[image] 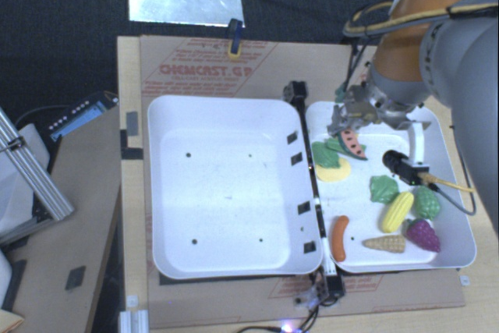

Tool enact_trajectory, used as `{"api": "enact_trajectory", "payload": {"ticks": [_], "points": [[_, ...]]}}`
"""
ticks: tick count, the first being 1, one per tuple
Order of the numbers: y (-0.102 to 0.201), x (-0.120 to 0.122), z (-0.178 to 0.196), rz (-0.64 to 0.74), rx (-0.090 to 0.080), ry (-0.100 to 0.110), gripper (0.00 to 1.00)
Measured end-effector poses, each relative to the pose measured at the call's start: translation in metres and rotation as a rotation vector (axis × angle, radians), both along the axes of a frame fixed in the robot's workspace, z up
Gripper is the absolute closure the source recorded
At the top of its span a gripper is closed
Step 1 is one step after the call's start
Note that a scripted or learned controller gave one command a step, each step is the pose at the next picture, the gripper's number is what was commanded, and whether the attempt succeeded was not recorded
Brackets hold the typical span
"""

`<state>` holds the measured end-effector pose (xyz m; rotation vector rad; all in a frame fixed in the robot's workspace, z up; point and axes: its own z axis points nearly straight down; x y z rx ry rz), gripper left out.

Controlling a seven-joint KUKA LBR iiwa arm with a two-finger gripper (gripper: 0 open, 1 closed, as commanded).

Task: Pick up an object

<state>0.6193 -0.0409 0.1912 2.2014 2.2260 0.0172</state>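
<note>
Cardboard (204, 68) under the bins reads "CHEMCAST GP".

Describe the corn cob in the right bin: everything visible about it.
The corn cob is a small yellow toy, plastic-looking, with a paler tip. It lies flat on the floor of the right bin, angled from lower left to upper right. It sits among other toy foods: a green leafy piece touches its upper end, purple grapes lie at its lower right, and a waffle cone lies just below it.
</note>
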Motion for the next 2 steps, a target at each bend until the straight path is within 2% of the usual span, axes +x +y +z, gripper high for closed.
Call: {"api": "enact_trajectory", "payload": {"ticks": [1,2], "points": [[-0.012,-0.02,0.105,-0.007,-0.001,0.005,1.0],[0.04,-0.051,0.128,-0.002,0.002,0.012,1.0]]}}
